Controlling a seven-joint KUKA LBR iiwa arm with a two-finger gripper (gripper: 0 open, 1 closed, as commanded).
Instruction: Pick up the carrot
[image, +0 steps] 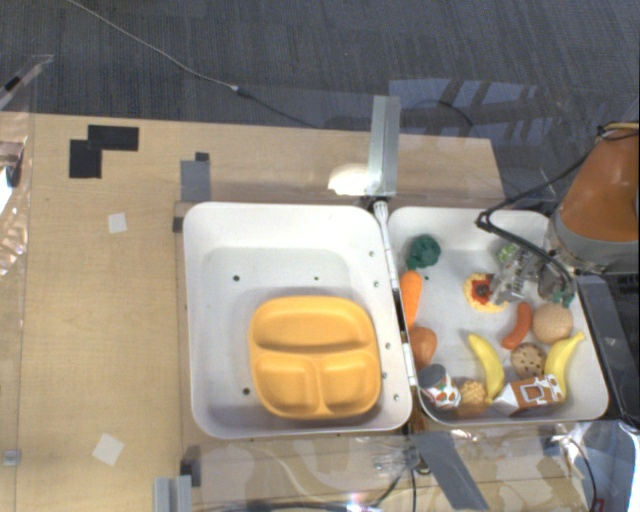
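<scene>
The carrot (410, 296) is a short orange cone. It lies lengthwise against the left wall of the right bin (455, 232), just below a dark green broccoli piece (425, 250). My gripper (520, 276) hangs over the right half of that bin, next to a yellow and red piece (484, 292). It is roughly a hand's width to the right of the carrot, with nothing visibly held.
The right bin also holds two bananas (488, 364), a reddish sausage (520, 324), a bread roll (552, 322), a cookie (527, 358), a small carton (536, 392) and a brown piece (424, 345) just below the carrot. A yellow divided plate (314, 355) sits in the left bin (230, 260).
</scene>
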